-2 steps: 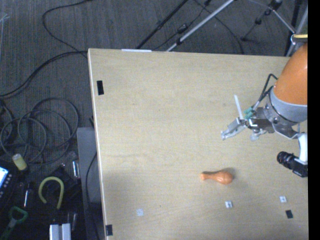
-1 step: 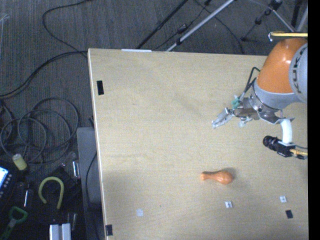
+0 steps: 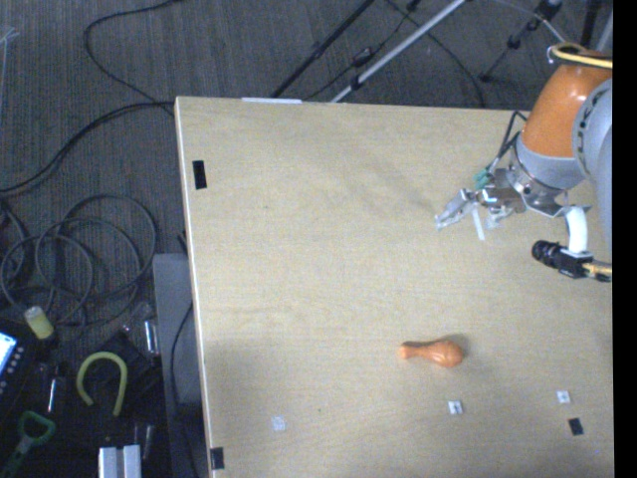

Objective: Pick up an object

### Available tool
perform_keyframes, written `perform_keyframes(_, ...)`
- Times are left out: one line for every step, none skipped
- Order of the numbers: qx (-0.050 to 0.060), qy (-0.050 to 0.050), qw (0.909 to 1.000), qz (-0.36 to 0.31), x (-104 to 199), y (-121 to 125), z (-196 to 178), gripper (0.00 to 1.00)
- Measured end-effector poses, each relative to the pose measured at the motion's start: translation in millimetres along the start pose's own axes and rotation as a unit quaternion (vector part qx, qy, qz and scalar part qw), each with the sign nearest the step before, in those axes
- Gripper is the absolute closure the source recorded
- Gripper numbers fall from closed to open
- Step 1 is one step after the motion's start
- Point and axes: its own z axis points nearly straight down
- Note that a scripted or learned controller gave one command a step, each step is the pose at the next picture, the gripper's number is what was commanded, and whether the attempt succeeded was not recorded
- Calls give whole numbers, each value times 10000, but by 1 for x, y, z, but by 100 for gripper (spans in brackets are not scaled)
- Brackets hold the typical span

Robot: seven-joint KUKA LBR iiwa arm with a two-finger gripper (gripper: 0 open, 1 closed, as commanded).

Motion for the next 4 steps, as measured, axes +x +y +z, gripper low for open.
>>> perform_keyframes(-3,-15,9963,-854,11,28,47,0)
perform_keyframes(-2,-4,9918,-1280,72,31,47,0)
perform_keyframes(-1,-14,9998,190,14,27,-54,0)
perform_keyframes(8,-13,10000,-27,-2,26,-28,0)
